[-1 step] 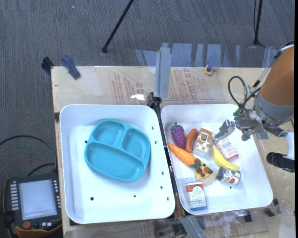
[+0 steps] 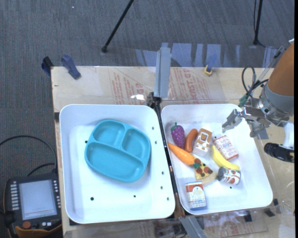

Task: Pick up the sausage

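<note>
In the right bin, the sausage lies beside the grapes, near the bin's left wall. The gripper hovers open above bare floor at the upper right, well apart from it.

Even overhead light, soft shadows; glare on clear panel behind bins; image slightly soft.

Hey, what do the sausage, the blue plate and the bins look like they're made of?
The sausage looks like moulded plastic toy food: smooth orange-red skin with a soft sheen. The blue divided plate seems hard plastic too, one even turquoise colour with rounded moulded compartments, fairly matte. The two white bins appear to be thin, rigid plastic with rounded rims and a slight gloss, though coated metal can't be ruled out.
</note>
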Controlling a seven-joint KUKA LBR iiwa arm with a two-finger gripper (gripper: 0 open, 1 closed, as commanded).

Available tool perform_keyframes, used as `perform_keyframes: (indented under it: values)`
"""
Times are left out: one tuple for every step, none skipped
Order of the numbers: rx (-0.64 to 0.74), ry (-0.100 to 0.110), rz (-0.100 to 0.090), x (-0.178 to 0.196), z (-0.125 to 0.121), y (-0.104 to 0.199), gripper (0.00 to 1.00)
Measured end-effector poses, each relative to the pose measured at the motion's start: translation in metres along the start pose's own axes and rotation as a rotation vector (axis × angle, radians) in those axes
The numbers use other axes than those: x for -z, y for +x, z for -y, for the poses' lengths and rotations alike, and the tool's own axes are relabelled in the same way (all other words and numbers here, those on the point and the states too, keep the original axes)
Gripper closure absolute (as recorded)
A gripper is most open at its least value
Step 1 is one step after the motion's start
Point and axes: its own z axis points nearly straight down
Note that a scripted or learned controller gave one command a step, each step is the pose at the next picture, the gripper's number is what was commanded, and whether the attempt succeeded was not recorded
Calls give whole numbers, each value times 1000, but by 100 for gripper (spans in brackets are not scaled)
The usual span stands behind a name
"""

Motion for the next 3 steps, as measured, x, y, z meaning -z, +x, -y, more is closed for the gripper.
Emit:
perform_keyframes:
  values:
    - [215, -1, -1, -129, -48, 68, 0]
    - [218, -3, -1, -117, -49, 69, 100]
    - [369, -3, 0, -53, -35, 107, 100]
